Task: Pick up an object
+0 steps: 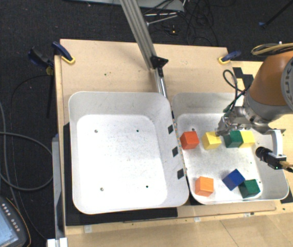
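Overhead slanted view of a wooden surface (115, 60) carrying two shallow white bins. The left bin (84, 112) lies beside the right bin (197, 104), which contains seven blocks: a red-orange block (189, 139), a yellow block (212, 140), a green block (234, 139) and a second yellow block (248, 137) in a loose row, then an orange block (204, 186), a blue block (233, 179) and a dark green block (250, 188) near the front wall. The arm (275, 86) enters from the right, and its pincer (227, 129) is lowered over the gap between the first yellow block and the green block. How far the pincer is parted, and whether anything sits within it, cannot be told from this angle. Probable risk: the row is tightly packed, so a descending tip may land on a block top or nudge a neighbour aside, and a closure could catch a corner only and slip.
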`<state>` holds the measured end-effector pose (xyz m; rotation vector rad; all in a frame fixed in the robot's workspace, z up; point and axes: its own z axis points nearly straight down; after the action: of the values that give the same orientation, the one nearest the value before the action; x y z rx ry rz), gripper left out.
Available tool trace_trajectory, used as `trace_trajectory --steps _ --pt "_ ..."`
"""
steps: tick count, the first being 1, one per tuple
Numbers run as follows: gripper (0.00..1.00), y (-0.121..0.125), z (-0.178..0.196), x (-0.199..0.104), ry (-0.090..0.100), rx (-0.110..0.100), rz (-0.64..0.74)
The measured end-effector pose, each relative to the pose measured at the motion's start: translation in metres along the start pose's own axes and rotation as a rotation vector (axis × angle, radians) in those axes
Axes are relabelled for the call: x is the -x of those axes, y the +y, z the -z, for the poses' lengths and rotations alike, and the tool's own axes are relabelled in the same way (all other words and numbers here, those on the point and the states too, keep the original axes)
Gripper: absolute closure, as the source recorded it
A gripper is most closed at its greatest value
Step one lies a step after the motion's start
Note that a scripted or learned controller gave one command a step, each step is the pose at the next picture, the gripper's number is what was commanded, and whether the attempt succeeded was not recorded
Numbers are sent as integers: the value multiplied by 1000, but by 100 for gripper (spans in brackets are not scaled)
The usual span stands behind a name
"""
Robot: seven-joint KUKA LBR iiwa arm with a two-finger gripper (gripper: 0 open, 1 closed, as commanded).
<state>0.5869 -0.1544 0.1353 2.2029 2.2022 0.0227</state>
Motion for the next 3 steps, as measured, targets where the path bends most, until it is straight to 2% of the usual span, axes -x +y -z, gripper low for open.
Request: trace_trajectory --steps 1,2,3 --pt "100 1 63 4 6 -22 2" --pt "100 4 103 5 6 -23 3" --pt "100 4 82 4 7 -31 1"
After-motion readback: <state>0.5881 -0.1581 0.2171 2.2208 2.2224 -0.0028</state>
